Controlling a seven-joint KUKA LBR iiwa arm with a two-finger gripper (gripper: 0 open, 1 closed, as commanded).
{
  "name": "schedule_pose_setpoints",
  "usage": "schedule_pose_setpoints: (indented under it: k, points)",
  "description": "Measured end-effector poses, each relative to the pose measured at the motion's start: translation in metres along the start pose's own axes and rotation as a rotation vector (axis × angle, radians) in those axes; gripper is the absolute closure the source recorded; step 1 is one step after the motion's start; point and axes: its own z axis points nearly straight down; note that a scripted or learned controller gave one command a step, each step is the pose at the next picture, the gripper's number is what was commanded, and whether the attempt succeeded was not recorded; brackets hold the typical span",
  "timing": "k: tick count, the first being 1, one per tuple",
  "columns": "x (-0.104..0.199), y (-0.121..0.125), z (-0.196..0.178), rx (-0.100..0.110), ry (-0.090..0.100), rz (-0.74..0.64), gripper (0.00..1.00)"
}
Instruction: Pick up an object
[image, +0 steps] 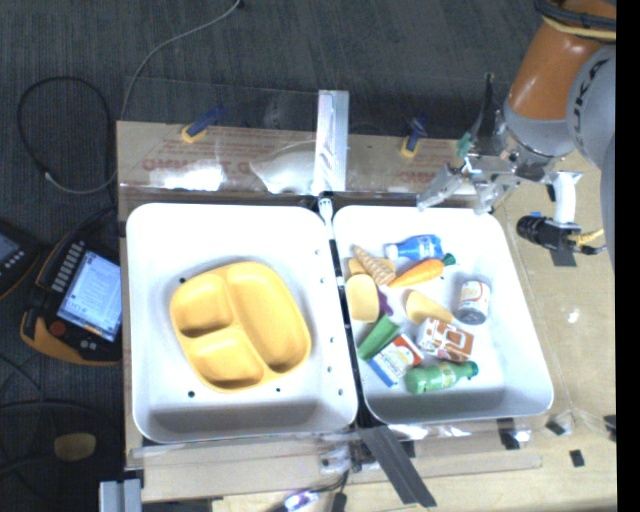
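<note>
The tabletop (580, 330) carries two white bins; the left bin (150, 400) holds a yellow divided tray (240, 322), the right bin (525, 370) a heap of toy groceries. The arm (560, 80) hangs over the right bin's far rim, claw (468, 185) spread and gripping nothing. Judging from this, the pick has not begun. Best target is likely something at the heap's edge: the small can (472, 300) or the blue bottle (412, 247) nearest the claw. The carrot (422, 271) and green bottle (438, 377) lie touching their neighbours, so closing on them risks a slip
</note>
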Motion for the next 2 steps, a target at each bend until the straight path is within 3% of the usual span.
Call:
schedule_pose_setpoints:
  k: [1, 2]
  points:
    - [-0.009, -0.022, 0.145, -0.002, -0.003, -0.187, 0.0]
    - [-0.013, -0.076, 0.151, -0.017, -0.006, -0.159, 0.0]
